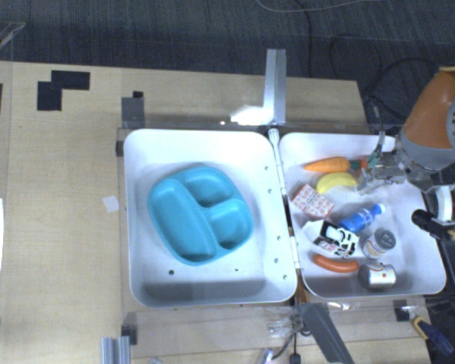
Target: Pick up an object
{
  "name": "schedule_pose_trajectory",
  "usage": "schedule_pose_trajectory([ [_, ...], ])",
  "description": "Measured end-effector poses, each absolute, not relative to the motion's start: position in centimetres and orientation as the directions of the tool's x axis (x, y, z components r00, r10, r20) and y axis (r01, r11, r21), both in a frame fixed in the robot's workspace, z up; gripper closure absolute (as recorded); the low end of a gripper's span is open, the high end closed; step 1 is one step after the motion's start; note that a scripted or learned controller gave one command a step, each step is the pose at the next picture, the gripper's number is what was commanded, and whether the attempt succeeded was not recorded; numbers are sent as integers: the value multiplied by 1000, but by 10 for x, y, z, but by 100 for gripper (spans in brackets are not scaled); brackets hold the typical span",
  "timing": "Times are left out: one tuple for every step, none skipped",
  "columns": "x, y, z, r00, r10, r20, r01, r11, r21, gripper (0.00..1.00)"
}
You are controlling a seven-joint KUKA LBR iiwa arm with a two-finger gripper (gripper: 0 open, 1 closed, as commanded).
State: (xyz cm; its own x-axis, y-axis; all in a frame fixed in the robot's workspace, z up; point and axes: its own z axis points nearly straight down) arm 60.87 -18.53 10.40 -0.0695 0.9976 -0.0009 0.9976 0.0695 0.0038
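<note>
Right bin (432, 268): carrot (327, 164), lemon (337, 181), bottle (362, 218) heaped for picking | left bin (136, 203): blue tray (201, 213) | gripper (377, 169) above lemon, positioned for descent; jaws' state cannot be told

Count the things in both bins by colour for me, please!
Blue: 2, divided tray, bottle
Orange: 2, carrot, sausage
Yellow: 1, lemon
Pink: 1, packet
Black-and-white: 1, box
Silver: 2, cans
Total: 9

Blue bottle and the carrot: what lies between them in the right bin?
In the camera view, the yellow banana lies between the carrot and the blue bottle.
</note>
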Motion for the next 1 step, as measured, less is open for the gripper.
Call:
schedule_pose_trajectory([
  [659,-192,87,-52,999,15,998,52,-18,100],
])
